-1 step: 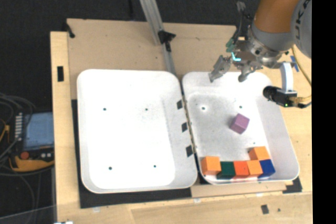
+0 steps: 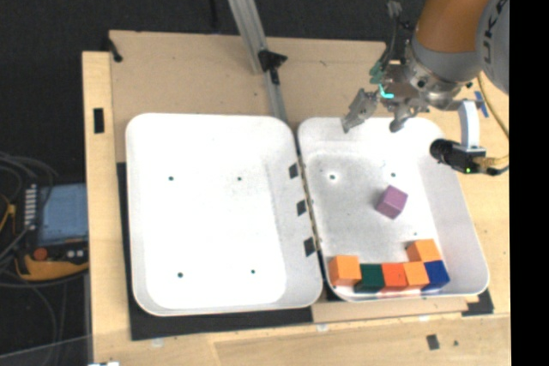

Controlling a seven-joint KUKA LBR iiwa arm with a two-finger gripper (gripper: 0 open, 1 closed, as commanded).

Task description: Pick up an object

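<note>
A purple cube (image 2: 392,201) lies alone near the middle of the right bin (image 2: 343,146). Along that bin's near edge sit several blocks: an orange one (image 2: 346,268), a dark green one (image 2: 371,276), a red-orange one (image 2: 395,274), more orange ones (image 2: 422,251), and a blue one (image 2: 436,272). My gripper (image 2: 377,117) hangs above the bin's far edge, well above and behind the purple cube. Its two fingers are spread apart with nothing between them.
The left bin (image 2: 214,210) lies beside the right one, with small clips along the shared edge. A slanted metal rail (image 2: 244,13) rises behind the bins. A blue box with cables (image 2: 60,214) sits off the bench at the left.
</note>
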